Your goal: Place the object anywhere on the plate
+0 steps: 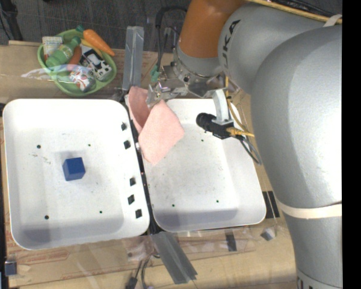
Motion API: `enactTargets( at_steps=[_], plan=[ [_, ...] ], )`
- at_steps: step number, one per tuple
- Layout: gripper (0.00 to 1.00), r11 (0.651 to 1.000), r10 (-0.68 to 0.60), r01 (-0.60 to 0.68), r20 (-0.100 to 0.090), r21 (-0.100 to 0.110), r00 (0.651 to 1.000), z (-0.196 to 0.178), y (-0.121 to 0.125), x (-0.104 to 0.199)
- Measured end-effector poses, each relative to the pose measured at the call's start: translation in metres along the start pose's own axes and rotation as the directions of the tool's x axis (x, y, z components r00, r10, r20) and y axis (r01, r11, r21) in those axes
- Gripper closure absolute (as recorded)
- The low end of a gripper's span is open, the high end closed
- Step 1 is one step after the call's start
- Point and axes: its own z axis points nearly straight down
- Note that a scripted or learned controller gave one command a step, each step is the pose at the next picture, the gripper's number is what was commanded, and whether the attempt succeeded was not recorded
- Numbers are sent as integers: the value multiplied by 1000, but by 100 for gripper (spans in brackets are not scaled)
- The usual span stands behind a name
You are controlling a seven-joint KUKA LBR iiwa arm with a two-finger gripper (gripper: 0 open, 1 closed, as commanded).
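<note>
Pink cloth [160, 132] hanging from the hand [158, 93], pinched at its upper edge, draped over the right bin's [228, 209] near-left corner. Blue cube [74, 168] well apart in the left bin [24, 161]. Green bowl [72, 86] of clutter on the surface [12, 56] behind.

bins [24, 161]: I read matt white plastic, smooth, faintly scuffed
blue cube [74, 168]: looks like matt foam or plastic, can't tell which
pink cloth [159, 132]: soft fabric, matt, lightly textured
arm shell [301, 101]: smooth grey, satin sheen
orange band [207, 23]: I see smooth, semi-gloss
gripper [159, 92]: bare metal, shiny
green bowl [48, 65]: glossy plastic
bench [12, 56]: pale wood, matt
tape strips [174, 257]: grey, dull
</note>
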Motion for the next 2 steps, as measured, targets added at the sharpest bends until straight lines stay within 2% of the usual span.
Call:
enactTargets(
  at_steps=[1, 2],
  plan=[
    [100, 919, -393, 393, 0, 3, 919, 10, -17, 44],
    [100, 690, -724, 724, 1, 1, 690, -2, -27, 85]
  ],
)
